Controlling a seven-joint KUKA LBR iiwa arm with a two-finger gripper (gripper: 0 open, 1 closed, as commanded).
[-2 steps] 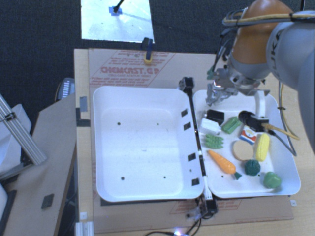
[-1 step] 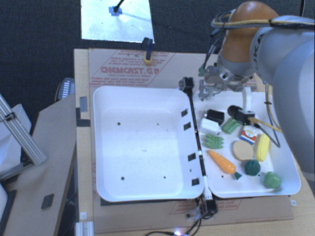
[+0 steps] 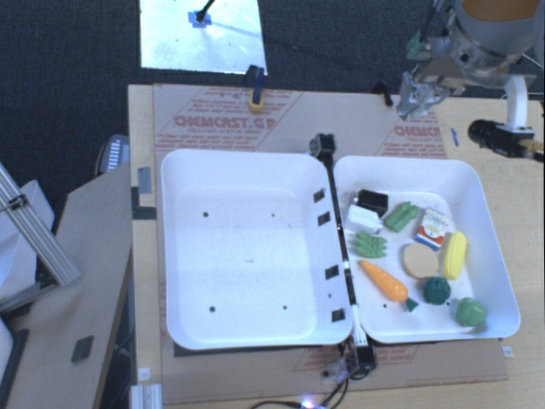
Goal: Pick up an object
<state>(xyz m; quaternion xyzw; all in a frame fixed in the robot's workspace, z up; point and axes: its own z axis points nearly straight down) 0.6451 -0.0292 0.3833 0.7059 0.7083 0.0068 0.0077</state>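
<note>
The right bin (image 3: 477, 186) holds several toy foods: an orange carrot (image 3: 382, 280), a yellow corn cob (image 3: 455, 255), a green pepper-like piece (image 3: 401, 216), a leafy green piece (image 3: 369, 245), a dark green broccoli (image 3: 437, 290), a green round fruit (image 3: 470, 312), a tan slice (image 3: 418, 261), a small white and red carton (image 3: 433, 227), and a black and white block (image 3: 367, 210). My gripper (image 3: 416, 100) hangs above the bench behind the right bin's far rim, well clear of the objects, with nothing seen between its fingers.
The left bin (image 3: 187, 177) lies beside the right one, with black clips along the shared divider (image 3: 339, 245). A shiny metal plate (image 3: 203, 24) lies at the back left. A small blue and yellow item (image 3: 255, 88) stands behind the left bin.
</note>
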